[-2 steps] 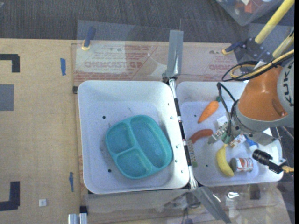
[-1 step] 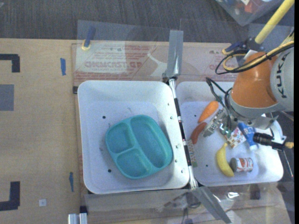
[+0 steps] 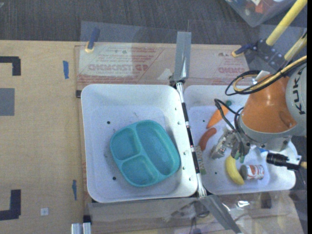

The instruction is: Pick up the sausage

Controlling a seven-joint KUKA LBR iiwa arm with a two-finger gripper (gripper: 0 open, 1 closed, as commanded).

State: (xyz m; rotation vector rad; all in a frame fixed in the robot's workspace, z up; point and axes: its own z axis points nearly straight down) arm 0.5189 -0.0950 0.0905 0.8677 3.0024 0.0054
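The sausage [image 3: 207, 138] is a short reddish-brown piece lying at a slant near the left wall of the right bin [image 3: 287, 179]. My gripper [image 3: 228, 148] hangs low over the middle of that bin, just right of the sausage and a little nearer the front. The sausage lies on the bin floor beside the gripper, not in it. The arm's orange band and grey wrist cover the bin's right half.
An orange carrot [image 3: 213, 118] lies just behind the sausage. A yellow banana [image 3: 234, 170] and a small red-and-white can [image 3: 254, 171] rest by the front wall, under the gripper. The left bin [image 3: 97, 106] holds a teal divided plate [image 3: 145, 152]. Cables loop behind the wrist.
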